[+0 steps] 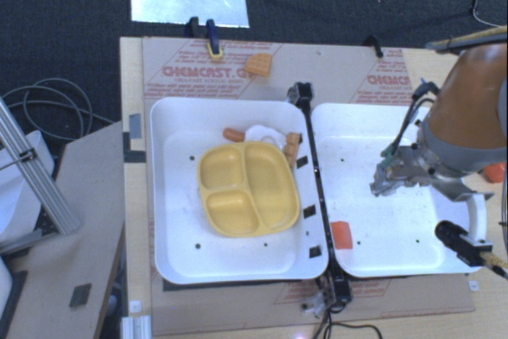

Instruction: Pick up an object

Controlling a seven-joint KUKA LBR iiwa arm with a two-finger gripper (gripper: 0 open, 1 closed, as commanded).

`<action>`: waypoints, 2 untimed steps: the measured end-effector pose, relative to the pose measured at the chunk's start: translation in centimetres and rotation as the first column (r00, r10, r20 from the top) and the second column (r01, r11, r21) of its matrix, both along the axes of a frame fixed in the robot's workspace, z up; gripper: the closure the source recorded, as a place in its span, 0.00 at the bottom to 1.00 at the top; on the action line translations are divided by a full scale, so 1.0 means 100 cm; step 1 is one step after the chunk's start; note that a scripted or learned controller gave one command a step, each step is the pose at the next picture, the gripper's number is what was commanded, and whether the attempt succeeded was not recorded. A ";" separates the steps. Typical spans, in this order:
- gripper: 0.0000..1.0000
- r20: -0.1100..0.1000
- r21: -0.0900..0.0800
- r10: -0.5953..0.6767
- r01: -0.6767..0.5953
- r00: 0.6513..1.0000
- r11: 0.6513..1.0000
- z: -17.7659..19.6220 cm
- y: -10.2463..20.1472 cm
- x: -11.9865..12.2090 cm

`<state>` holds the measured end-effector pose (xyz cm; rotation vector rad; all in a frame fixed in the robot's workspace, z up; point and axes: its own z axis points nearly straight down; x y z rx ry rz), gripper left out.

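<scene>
The arm (476, 103) is reached over the right bin (357, 250), tool (386, 180) lowered mid-bin; its state cannot be told, being blurred

We see bench (349, 63), protective film lettered red. On it: two white bins side by side, left bin (171, 194), right bin (357, 119); waffle-like toy (258, 64) behind left bin.

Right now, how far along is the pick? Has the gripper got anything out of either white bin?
Nothing looks picked yet. The two-finger gripper is low over the right white bin, with no object visible between its fingers. The small orange-red block lies near that bin's front-left corner, apart from the gripper. The yellow compartment tray sits in the left white bin. Grasping and lifting remain.
</scene>
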<state>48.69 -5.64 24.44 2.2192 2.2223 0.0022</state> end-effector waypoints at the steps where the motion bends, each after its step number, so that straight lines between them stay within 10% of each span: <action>1: 1.00 0.000 0.000 0.003 -0.003 1.000 1.000 -0.001 0.004 0.000; 2: 1.00 0.001 0.001 0.004 -0.004 1.000 1.000 0.002 0.011 0.001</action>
